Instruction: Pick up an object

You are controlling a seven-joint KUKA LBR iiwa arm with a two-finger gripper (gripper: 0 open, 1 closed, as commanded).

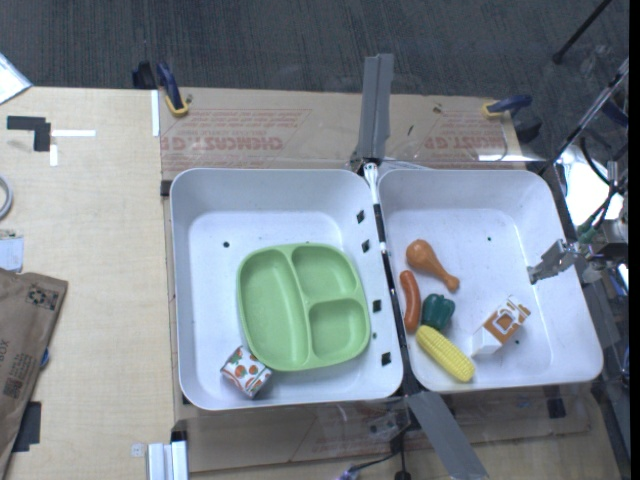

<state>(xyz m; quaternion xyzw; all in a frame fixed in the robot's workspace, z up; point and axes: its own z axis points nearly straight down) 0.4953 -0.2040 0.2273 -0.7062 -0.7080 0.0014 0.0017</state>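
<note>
Yellow toy corn [445, 354] lay close by while my pincer [553, 261], open or shut I couldn't tell, waited to reach down.

A brown paper bag [25, 343] lies on the bench [90, 218]; blue clamps [172, 93], apparently, grip the cardboard [260, 133].

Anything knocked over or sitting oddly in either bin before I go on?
Two small cartons lie tilted: one orange-and-white in the right bin at, one patterned in the left bin, wedged against the green tray at. Nothing spilled.
</note>
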